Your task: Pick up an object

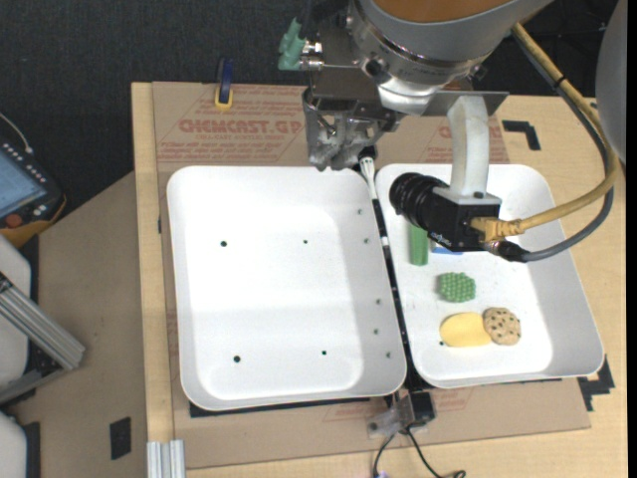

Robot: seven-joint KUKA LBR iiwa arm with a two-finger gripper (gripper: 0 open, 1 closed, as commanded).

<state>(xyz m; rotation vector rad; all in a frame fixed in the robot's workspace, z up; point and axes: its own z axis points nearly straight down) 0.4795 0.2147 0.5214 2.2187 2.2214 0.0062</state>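
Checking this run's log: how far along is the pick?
Done: nothing lifted yet. The green block, green knobbly piece, yellow piece and cookie all lie in the right bin. In hand: the gripper sits at the bins' far edge, with nothing visible between its fingers. Left: reach, grasp and lift one item.

We see a robotics lab bench: two shallow white bins point(269, 366) sit on a cardboard sheet point(249, 118) printed "CHEMCAST", clamped at the upper left by a blue-and-yellow clamp point(225, 86), with cables point(567, 207) trailing from the arm's camera mount.
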